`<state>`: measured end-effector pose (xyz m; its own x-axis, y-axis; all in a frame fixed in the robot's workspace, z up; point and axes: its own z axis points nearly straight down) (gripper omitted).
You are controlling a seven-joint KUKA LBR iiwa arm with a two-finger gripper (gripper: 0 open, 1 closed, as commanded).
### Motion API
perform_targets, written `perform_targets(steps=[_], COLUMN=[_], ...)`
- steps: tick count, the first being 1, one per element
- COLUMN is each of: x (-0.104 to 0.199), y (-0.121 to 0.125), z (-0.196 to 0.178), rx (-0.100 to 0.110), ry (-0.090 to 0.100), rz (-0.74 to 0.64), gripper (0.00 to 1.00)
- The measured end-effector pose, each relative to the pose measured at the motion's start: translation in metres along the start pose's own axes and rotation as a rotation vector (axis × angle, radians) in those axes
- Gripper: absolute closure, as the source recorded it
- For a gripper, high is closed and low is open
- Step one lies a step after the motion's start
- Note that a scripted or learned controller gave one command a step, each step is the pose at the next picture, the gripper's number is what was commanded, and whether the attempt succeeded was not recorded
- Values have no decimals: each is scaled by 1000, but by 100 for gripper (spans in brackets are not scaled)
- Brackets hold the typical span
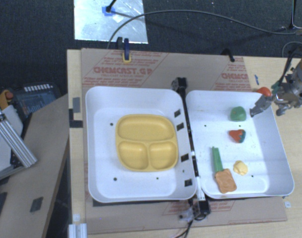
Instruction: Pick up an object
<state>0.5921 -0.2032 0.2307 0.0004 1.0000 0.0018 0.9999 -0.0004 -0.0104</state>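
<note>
Grey end effector [260, 105] – finger state unclear – at right bin's [279, 148] far edge, beside green lump [237, 114].

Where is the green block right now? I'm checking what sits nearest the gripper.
The green block lies at the back of the right bin, just left of the gripper and above the red toy.

Green lump [237, 114] near right bin's far side, red-blue piece [237, 135] just below, green-handled orange spatula [222, 173] and yellow lump [240, 168] – near front.
</note>
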Motion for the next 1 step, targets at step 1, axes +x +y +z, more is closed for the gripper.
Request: perform_targets(steps=[1], x=[1], y=[3], z=[-8], rx=[-12], ry=[-3], rz=[-4], gripper=[0])
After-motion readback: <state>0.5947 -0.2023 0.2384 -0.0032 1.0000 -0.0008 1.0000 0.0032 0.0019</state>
